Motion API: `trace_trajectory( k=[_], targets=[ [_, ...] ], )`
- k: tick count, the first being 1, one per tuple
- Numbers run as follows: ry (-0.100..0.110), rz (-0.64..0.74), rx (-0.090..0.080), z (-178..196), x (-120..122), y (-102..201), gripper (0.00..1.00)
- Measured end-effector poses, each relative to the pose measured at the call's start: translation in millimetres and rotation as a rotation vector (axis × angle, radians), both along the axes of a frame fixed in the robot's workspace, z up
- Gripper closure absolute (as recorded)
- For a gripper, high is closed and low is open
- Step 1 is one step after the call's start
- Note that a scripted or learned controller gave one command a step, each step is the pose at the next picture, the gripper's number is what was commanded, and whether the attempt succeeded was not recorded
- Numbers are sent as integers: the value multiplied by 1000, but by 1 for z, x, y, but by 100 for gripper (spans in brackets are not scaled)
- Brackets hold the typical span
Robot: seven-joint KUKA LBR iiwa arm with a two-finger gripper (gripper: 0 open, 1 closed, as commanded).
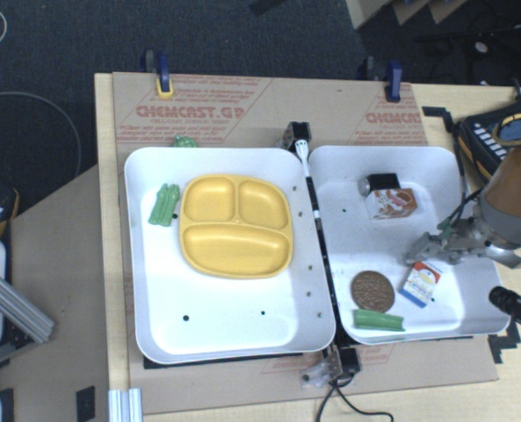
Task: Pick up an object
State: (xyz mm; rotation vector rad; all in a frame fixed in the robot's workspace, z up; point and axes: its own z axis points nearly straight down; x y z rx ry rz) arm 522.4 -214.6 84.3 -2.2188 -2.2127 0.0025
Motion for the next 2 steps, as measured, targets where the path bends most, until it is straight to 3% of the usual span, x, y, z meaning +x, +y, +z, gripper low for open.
trace_trajectory(
  k=[1,2],
  targets=[
    [-11,6,-5,1,57,11,0],
    [64,7,3,-5,106,9,0]
  ],
)
